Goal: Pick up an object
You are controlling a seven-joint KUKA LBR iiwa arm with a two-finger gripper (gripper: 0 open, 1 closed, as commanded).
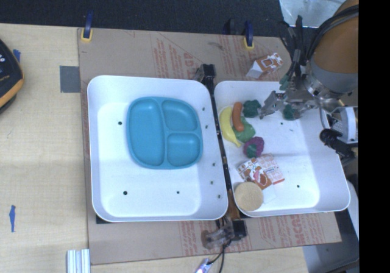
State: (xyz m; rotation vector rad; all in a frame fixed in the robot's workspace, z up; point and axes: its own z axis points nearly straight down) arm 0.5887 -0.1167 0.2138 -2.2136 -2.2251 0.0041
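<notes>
The right bin (pixel 318 171) holds a yellow banana (pixel 227 128), an orange carrot-like piece (pixel 238 117), a dark green piece (pixel 251 107), a leafy green piece (pixel 246 133), a purple piece (pixel 255 145), a red-and-white packet (pixel 261 172) and a tan round disc (pixel 248 196). My gripper (pixel 277 106) hangs low over the bin's far part, just right of the dark green piece. Another green piece (pixel 292 112) lies right beside the gripper; whether it is held I cannot tell.
The left bin (pixel 97 144) bears a blue divided plate (pixel 164 131). A small packet (pixel 266 66) lies on the cardboard behind the right bin. A yellow-and-black device (pixel 7 77) sits at the bench's left edge. Clamps stand between the bins.
</notes>
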